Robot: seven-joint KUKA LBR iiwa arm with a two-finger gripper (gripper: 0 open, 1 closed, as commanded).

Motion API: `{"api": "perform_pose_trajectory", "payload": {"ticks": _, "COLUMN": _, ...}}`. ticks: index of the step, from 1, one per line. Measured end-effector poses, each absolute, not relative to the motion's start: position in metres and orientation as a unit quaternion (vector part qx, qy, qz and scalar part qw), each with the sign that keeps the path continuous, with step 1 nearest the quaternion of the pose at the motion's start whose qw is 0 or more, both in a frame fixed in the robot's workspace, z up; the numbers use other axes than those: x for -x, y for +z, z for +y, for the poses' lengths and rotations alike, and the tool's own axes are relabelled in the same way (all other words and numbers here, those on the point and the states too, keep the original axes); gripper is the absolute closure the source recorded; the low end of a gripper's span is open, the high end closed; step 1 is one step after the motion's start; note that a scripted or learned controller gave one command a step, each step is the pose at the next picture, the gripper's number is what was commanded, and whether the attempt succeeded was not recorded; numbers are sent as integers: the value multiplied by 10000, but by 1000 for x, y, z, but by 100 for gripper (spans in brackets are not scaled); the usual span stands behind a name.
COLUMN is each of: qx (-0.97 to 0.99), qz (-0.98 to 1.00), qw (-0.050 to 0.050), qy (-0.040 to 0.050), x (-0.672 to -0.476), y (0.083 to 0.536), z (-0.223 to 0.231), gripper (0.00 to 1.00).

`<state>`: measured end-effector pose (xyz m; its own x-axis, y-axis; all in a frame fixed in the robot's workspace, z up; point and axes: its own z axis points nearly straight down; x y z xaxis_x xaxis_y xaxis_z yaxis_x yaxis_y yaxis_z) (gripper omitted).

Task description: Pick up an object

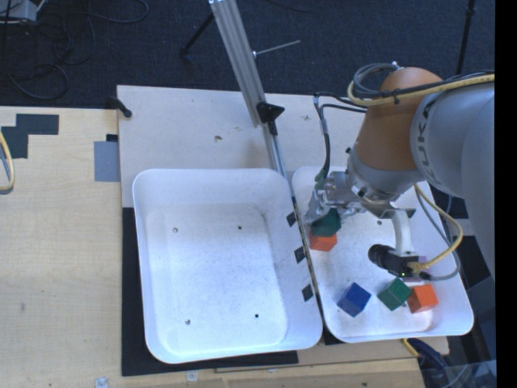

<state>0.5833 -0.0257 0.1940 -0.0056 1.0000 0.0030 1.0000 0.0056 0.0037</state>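
My gripper (326, 207) hangs low over the left part of the right bin (452, 323), close to its left wall. Directly under it sits a green block (326, 224) on top of or against an orange-red block (321, 243). The gripper's body hides the top of the green block, so I cannot tell whether it is touching it. Nearer the front of the same bin lie a blue cube (354, 299), a green cube (393, 294) and an orange cube (422, 298), close together.
The left bin (161, 192) is large and white, and shares a wall with the right one. A slanted aluminium rail (242, 63) runs from the back down to the bins' divide. Cables and a black connector (389, 258) hang off the wrist above the right bin.
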Motion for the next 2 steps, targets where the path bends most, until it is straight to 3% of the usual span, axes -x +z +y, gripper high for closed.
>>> {"api": "perform_pose_trajectory", "payload": {"ticks": 1, "qx": -7076, "qz": 7067, "qw": -7, "qy": -1, "x": -514, "y": 258, "z": -45, "gripper": 100}}
{"api": "perform_pose_trajectory", "payload": {"ticks": 2, "qx": -7051, "qz": 7091, "qw": -48, "qy": -29, "x": -519, "y": 197, "z": 29, "gripper": 100}}
